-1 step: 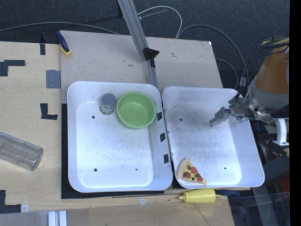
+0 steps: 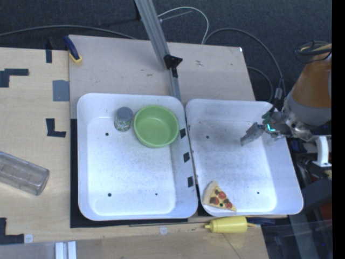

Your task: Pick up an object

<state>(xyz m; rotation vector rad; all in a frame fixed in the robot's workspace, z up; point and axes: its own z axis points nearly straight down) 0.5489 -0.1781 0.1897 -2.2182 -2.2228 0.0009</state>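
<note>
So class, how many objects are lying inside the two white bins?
3. A small grey can and a green bowl sit side by side at the far end of the left bin; a toy pizza slice lies in the right bin's near-left corner.

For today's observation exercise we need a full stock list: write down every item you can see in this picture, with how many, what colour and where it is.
bins: two, white, side by side on the bench
bowl: one, green, far end of the left bin
can: one, grey, just left of the bowl in the left bin
pizza slice: one toy, yellow with red spots, near left corner of the right bin
bottle: one, yellow, lying on the bench by the right bin's near edge
clear tube: one, see-through, lying on the bench left of the bins
clamp: one, blue and yellow, far left bench corner
pole: one, grey, slanting over the bench
cables: several, pale, on the dark floor
arm: one, grey and orange, right side
claw: one, grey, over the right bin
</note>
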